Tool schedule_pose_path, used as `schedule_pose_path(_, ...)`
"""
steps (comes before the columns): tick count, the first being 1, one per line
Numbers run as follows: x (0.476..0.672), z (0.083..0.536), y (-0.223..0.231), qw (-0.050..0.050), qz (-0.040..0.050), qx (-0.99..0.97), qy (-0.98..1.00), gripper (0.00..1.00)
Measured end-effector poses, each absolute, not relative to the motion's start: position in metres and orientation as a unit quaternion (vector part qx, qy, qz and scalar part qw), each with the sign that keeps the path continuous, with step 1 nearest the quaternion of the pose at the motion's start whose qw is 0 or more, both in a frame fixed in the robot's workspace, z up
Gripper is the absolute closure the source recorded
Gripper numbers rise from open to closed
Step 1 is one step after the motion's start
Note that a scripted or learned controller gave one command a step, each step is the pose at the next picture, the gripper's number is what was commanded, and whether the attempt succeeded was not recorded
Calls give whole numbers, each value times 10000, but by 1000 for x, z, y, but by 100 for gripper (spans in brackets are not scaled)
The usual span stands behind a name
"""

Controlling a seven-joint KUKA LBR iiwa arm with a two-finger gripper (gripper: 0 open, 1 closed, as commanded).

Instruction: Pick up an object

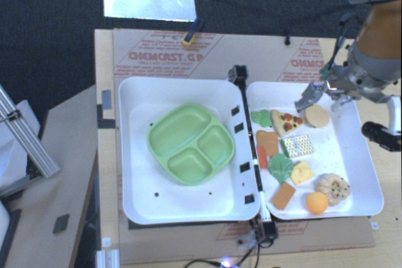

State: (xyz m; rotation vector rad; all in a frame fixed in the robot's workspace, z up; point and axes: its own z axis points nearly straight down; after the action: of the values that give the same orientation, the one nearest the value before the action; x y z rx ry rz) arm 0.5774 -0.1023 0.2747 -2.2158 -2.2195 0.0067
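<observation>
Objects: toy food pieces are lying in the right bin (pixel 367 188), which is serving as landmark for everything below.
Pizza slice (pixel 286 122): sitting in that bin's upper left part, with a green leafy piece (pixel 260 117) just beside it toward the divider.
Round tan piece (pixel 316 116): resting in the bin's upper middle, close below the tool.
Orange ball (pixel 317 203): lying near the bin's lower rim, next to a speckled cookie (pixel 333 187).
Yellow cheese wedge (pixel 302 172): sitting mid-bin, between a green lettuce piece (pixel 280 167) and the cookie.
Tool (pixel 320 94): hanging over the bin's upper edge at the end of the arm (pixel 375 53); I cannot tell whether it is open or closed, and nothing is showing in its grip.
Left bin (pixel 135 198): sitting just beside the right bin on the surface (pixel 157 53), carrying a green divided plate (pixel 190 144).
</observation>
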Motion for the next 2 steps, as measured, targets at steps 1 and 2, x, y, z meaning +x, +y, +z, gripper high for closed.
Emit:
schedule_pose_path(1,579,279,-102,-8,-5,-7060,-7082,0)
schedule_pose_path(2,581,219,-95,17,10,-7064,-7078,0)
